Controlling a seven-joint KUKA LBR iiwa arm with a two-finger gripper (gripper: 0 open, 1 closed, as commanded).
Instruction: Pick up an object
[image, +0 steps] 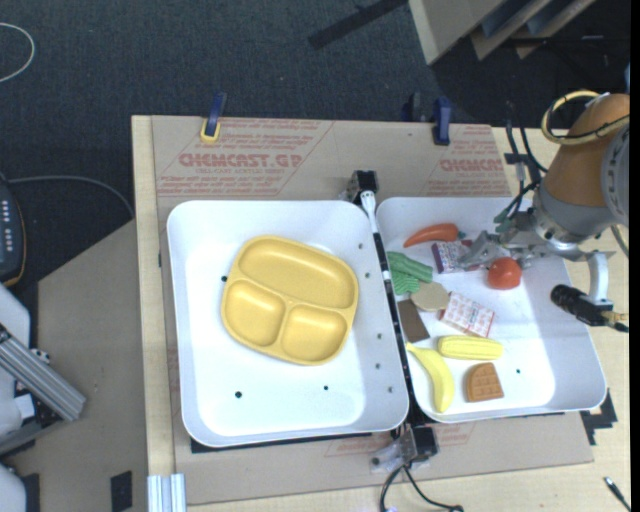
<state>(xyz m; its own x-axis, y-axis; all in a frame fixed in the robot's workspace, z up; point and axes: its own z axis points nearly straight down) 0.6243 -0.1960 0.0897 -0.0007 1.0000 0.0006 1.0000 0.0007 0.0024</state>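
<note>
tomato (505, 273) looks like the pick here, a small red toy one sitting in the right bin (570, 385), just right of the little printed packet (451, 256) and well above the corn cob (470, 348). gripper (487, 248) is hanging right over the gap between that packet and the tomato, low to the bin floor. honestly can't tell if it's spread or pinched from this angle, the metal bits blur together, and nothing is visibly caught in it, so i wouldn't call anything held.

handling guess: the tomato is probably hollow plastic, so light, stiff, not fragile, but round and glossy, which means it'll want to squirt out sideways if squeezed off centre. i'd take it across the widest part, straight down from above, so it can't roll.

other stuff relative to the tomato: red chili pepper (431, 233) up and to the left, green leafy piece (408, 272) further left by the bin wall, a pale flat piece (431, 296) and a second red-patterned packet (467, 314) below-left, banana (436, 374) and a brown waffle-looking biscuit (484, 382) well below. the flat packets would be harder to grab, nothing to get under.

left bin (200, 400) has a yellow divided plate (289, 299), well apart from all this.
</note>
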